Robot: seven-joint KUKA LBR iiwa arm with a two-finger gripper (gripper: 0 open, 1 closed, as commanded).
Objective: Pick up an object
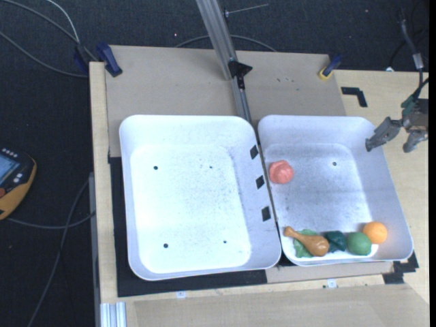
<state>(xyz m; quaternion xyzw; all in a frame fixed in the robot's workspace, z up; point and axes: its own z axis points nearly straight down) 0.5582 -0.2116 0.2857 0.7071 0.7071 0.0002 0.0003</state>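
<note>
A pink ball (281,172) lies near the right bin's (385,182) left wall. Along that bin's front wall sit a brown drumstick (306,240), a dark green toy (336,240), a green ball (358,243) and an orange ball (375,232). The gripper (397,136) hangs over the bin's right rim, fingers spread, holding nothing. No writing is readable.

white speckled bins (184,131), pink ball (281,172), orange ball (375,232)

Two shallow white bins sit side by side on the desk (170,80). The left bin (136,135) has a speckled floor. In the right bin (388,189), a pink ball (281,172) lies near the left wall, well apart from a row along the near edge: a brown drumstick-shaped toy (308,241), a dark teal piece (334,239), a green ball (359,243) and an orange ball (375,232). The pincer (397,137) hangs over the right bin's far right rim, its fingers seemingly spread apart with nothing between them.
</note>
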